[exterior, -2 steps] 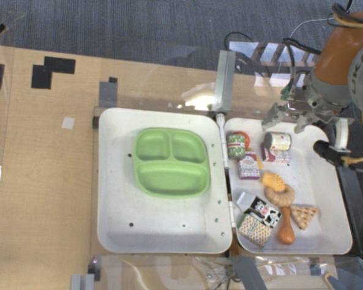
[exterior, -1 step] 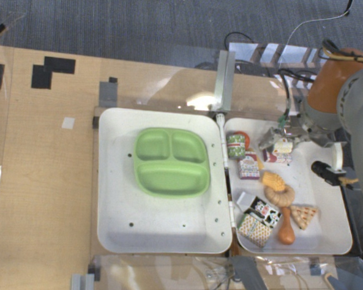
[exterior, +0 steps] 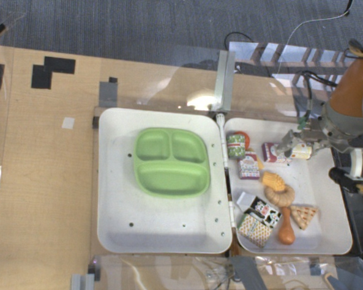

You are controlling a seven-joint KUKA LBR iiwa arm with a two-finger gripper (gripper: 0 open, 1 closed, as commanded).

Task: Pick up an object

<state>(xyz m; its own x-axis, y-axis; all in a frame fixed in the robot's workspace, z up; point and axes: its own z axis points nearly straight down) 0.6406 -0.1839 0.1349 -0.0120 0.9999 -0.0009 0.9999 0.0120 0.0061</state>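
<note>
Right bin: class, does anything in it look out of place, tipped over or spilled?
Nothing looks spilled or broken. The right bin holds a loose jumble of toy food and small cartons, several lying on their sides and touching, such as the orange piece against the pizza slice. The green tray sits neatly in the left bin.

One camera hangs fixed above the bench (exterior: 38, 181) and looks down at a slant, far enough back to take in both white bins whole: the left bin (exterior: 112, 229) near the middle, the right bin (exterior: 338, 240) toward the right edge. A strip of grey floor (exterior: 116, 15) runs along the top. The arm (exterior: 356, 91) enters from the right.
</note>
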